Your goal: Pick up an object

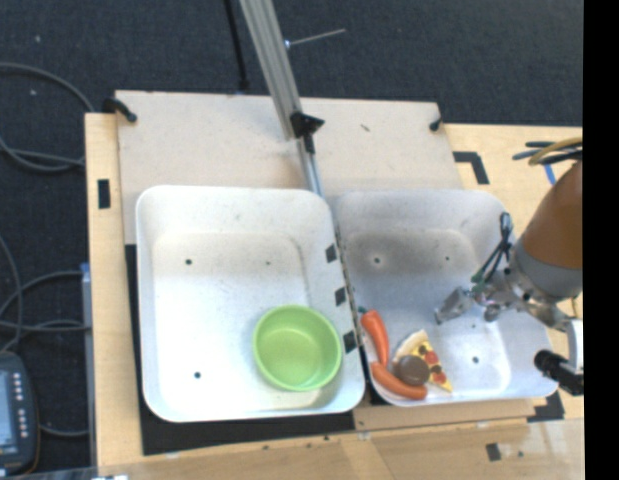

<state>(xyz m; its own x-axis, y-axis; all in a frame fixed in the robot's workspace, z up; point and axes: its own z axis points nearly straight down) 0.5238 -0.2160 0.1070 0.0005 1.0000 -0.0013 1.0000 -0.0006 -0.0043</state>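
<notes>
In the right bin [409, 228], near its front left corner, lie an orange carrot [376, 333], a red-orange sausage [397, 381], a pizza slice [427, 353] and a dark brown round piece [413, 369], all close together. My gripper [457, 305] hangs over the right bin's middle right, to the right of and a little behind these toys, and nothing shows between its fingers. The arm with its orange band [559, 218] comes in from the right edge. A green bowl [297, 346] sits in the left bin [219, 258] at its front right.
A slanted aluminium pole [274, 63] rises from the back of the bench between the bins. Cables lie on the dark floor at left, and a small screen device [9, 408] sits at the lower left.
</notes>
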